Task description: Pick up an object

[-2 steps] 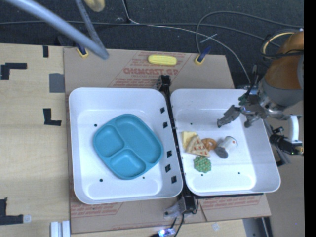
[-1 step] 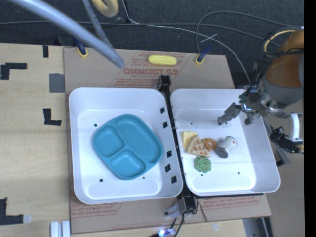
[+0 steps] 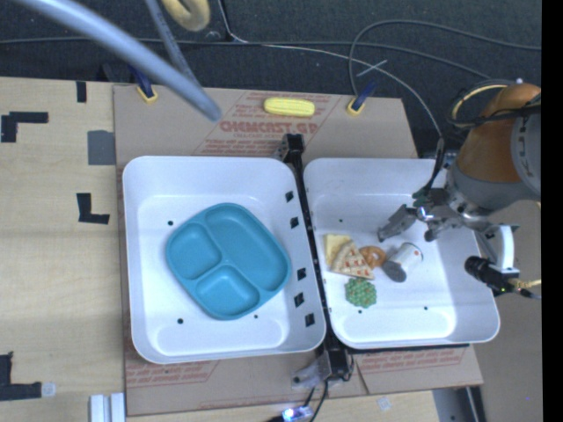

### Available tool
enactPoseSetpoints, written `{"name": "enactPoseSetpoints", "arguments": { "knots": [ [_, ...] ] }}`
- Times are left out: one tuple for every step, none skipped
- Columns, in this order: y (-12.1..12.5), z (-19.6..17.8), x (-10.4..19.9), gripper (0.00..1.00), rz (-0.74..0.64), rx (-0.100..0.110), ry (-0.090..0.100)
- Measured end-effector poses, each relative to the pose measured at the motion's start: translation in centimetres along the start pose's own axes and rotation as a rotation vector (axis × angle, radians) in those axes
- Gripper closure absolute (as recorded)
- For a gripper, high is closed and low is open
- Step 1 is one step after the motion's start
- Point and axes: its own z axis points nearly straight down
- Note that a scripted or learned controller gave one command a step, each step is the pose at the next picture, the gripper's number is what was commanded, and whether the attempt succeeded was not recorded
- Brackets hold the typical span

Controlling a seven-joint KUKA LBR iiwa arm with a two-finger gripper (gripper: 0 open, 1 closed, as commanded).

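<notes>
The right bin [image 3: 457, 323] holds a small cluster of toy food: a yellow cheese wedge [image 3: 337, 248], a pizza slice [image 3: 354, 263], a brown pretzel [image 3: 373, 255], a green broccoli piece [image 3: 361, 294] and a white and grey cylinder [image 3: 401, 261]. My gripper [image 3: 415, 228] hangs over the right bin, just above and right of this cluster. It is open, its two dark fingers are spread, and nothing sits between them. The cylinder lies just below the fingertips, apart from them.
The left bin [image 3: 141, 236] contains a blue divided plate [image 3: 227, 259]. A yellow banana-shaped toy [image 3: 288, 106] lies on the cardboard behind the bins. A black divider clip strip [image 3: 303, 236] runs between the bins. A grey tube [image 3: 114, 38] crosses the top left.
</notes>
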Motion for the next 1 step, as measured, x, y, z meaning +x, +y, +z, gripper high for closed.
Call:
{"name": "enactPoseSetpoints", "arguments": {
  "knots": [
    [0.1, 5.18, 0.11, 0.0, 0.0, -0.007, 0.0]
  ]
}}
